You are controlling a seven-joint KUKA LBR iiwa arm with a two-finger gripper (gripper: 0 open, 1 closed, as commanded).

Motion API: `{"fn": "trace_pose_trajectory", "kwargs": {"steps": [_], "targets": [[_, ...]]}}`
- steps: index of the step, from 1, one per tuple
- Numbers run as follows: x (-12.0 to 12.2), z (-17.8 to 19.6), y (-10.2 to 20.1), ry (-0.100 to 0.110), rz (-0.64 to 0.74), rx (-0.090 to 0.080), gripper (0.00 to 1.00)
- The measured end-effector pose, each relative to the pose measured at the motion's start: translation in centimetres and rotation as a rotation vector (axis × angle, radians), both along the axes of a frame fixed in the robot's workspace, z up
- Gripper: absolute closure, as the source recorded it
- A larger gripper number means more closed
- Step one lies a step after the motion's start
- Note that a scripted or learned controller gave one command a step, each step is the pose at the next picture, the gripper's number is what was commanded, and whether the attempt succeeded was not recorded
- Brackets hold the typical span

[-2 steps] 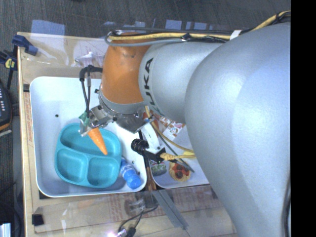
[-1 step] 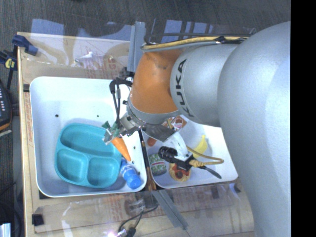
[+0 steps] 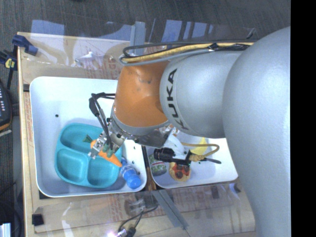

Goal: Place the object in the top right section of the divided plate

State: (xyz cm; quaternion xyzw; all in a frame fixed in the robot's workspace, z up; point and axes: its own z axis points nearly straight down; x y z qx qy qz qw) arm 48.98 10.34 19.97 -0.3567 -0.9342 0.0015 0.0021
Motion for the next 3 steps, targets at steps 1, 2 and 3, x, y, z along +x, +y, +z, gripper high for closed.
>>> {"fn": "trace_pose_trajectory", "kwargs": {"steps": [1,2,3], "targets": [[0.0,0.0,-0.1,0.0,-0.001,0.0,0.0],[-0.3,20.0,4.3,-0.006,-0.122,0.003,0.0],[-1.5,4.5,9.2,0.0,-0.217,-0.003,0.0]]}}
